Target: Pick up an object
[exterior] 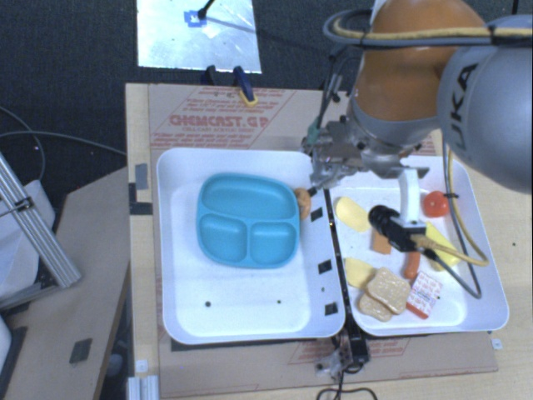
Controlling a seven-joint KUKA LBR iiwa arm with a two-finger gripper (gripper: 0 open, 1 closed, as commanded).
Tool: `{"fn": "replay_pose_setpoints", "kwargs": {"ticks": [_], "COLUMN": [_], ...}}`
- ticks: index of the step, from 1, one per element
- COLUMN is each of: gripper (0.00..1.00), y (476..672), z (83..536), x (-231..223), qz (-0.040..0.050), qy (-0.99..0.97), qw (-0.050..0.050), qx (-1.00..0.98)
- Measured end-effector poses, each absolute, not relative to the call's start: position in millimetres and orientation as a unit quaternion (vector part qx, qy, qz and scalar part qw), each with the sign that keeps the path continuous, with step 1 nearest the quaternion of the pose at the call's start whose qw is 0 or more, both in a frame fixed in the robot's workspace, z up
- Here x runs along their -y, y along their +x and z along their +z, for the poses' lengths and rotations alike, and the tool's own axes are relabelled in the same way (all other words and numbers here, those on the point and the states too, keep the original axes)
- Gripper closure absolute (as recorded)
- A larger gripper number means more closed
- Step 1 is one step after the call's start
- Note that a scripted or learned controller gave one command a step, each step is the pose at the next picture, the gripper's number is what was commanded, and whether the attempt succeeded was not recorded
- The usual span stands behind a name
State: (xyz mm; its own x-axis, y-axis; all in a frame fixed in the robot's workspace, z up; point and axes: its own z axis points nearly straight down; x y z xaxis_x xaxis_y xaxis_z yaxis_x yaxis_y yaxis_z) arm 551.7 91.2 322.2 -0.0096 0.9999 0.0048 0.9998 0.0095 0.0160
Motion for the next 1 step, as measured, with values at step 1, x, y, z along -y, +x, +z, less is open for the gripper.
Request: {"fn": "replay_pose_setpoints", "kwargs": {"ticks": [1], "gripper": [0.0], "y": [550.2], "z": [313.7], "x": [-88.0], "qz": [0.0009], "qy": [0.706], "qw": [0.001], "qx": [-0.708]}}
